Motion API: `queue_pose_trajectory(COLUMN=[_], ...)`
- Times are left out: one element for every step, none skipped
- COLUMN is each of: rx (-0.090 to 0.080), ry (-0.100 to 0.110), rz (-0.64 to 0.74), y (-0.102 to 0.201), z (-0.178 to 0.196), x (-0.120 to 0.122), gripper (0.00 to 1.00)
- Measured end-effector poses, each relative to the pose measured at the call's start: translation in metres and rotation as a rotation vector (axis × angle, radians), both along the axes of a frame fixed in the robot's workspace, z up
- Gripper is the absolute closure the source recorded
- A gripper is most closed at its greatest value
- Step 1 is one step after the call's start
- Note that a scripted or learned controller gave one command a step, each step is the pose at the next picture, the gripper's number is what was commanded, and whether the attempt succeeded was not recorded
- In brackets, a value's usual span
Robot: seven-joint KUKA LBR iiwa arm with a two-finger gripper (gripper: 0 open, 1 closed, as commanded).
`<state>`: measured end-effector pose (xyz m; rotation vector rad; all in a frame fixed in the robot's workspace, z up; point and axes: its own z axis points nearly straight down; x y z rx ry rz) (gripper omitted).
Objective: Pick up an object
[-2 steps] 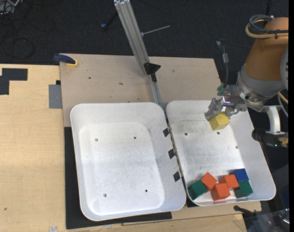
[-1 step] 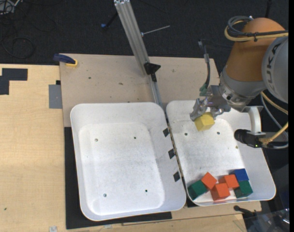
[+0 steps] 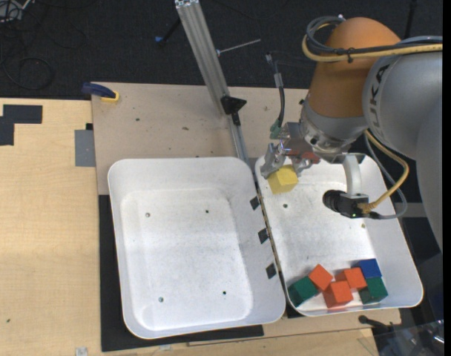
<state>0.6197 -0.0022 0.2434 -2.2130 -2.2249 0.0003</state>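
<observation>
Holding yellow block in claw, "KUKA" lettering partly visible on arm

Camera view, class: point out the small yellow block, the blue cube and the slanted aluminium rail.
Small yellow block (image 3: 283,180), camera view, its top face.
Blue cube (image 3: 369,268), camera view, its top face.
Slanted aluminium rail (image 3: 203,50), camera view, mid-length.
</observation>
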Motion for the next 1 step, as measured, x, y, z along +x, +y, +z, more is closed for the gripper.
queue_pose_trajectory(rx=[-0.002], ry=[0.001], rz=[-0.002], y=[0.0404], z=[-0.0099], x=[0.0102], gripper=[1.00])
